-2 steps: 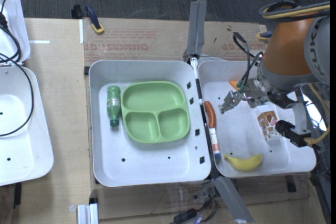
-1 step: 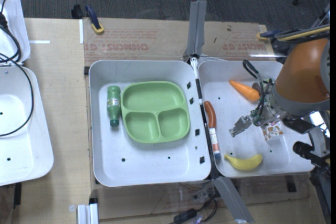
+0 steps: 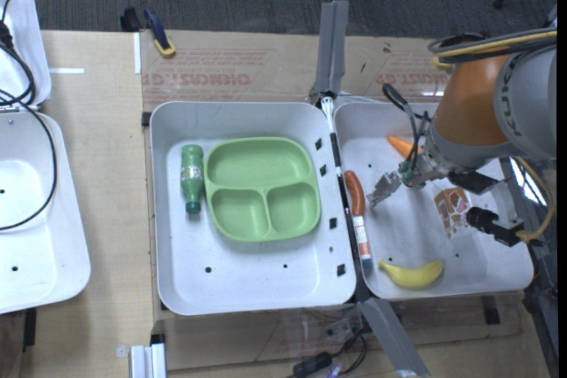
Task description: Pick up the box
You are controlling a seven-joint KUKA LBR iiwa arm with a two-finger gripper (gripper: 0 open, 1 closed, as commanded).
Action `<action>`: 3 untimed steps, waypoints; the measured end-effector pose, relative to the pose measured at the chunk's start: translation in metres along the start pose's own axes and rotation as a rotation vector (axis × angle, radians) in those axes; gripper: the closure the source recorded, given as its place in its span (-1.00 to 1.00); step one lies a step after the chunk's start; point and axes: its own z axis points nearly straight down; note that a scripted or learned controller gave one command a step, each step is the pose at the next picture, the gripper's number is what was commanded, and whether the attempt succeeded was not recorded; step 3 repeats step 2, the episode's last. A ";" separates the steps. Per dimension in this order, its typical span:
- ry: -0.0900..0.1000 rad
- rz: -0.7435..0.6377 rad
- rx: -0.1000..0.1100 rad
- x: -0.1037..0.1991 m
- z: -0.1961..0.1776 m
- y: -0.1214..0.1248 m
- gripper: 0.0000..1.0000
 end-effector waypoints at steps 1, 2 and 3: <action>-0.001 -0.140 0.000 0.046 -0.100 0.004 -1.00; 0.001 -0.107 0.002 0.025 -0.053 -0.066 -1.00; 0.001 -0.107 0.002 0.025 -0.053 -0.066 -1.00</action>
